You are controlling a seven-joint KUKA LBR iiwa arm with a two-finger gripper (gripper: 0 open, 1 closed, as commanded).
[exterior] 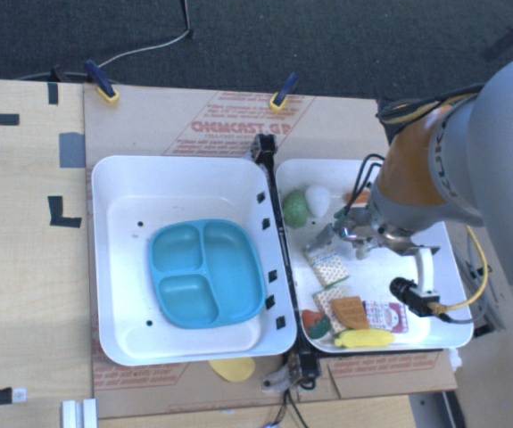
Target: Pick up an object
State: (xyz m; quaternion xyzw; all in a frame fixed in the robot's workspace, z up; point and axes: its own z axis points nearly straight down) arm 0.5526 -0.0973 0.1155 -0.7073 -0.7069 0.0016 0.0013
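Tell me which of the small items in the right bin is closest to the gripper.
The patterned white packet, just below the gripper. The green ball and yellow banana sit farther away.

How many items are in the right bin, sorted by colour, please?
Green: 2, a green ball and a small green piece
White: 1, a white ball
Yellow: 1, a yellow banana-shaped item
Tan: 1, a tan cracker-like square
Patterned: 2, a checked packet and a pink-printed packet
Total: 7
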